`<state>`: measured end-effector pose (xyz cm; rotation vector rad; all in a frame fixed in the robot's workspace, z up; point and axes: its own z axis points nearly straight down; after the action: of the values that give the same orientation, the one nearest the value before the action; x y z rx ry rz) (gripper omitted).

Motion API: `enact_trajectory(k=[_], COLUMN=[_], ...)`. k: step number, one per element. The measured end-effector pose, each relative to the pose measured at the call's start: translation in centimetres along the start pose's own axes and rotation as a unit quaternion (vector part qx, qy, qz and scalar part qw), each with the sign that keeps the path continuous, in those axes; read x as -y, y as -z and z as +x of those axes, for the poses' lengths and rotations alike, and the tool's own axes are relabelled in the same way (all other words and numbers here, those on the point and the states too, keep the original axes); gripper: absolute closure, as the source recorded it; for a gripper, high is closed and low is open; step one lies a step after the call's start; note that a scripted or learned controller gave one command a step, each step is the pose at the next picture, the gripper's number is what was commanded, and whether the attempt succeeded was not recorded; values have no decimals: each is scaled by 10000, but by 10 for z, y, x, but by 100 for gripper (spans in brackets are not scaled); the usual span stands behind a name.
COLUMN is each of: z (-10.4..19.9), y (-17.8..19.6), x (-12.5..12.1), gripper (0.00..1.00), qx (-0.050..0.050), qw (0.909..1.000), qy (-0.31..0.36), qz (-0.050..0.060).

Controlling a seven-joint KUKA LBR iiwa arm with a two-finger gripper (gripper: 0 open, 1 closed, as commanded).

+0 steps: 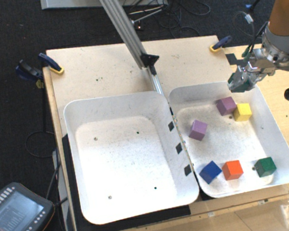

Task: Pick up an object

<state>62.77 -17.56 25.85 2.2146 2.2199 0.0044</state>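
- Camera view: the gripper (239, 82) is seen above the upper right edge of the right bin (279, 141); whether it is spread or pressed together cannot be told.
- Nothing is seen held in it.
- Six cubes are found in the right bin: a purple cube (226, 105) touching a yellow cube (242, 112) nearest the gripper, a lilac cube (198, 129) near the middle, and a blue cube (210, 172), orange cube (232, 170) and green cube (265, 166) along the near edge.
- The left bin (80, 148) lies beside it.
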Motion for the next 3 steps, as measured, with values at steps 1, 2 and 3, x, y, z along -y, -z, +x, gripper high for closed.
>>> enact_trajectory(k=[1,2,3], z=[59,116,171], y=[-8,-21,-32], x=[18,30,42], gripper=[100,100,100], qx=[-21,-24,-23], qw=[10000,10000,10000], qy=[27,27,28], qz=[40,49,47])
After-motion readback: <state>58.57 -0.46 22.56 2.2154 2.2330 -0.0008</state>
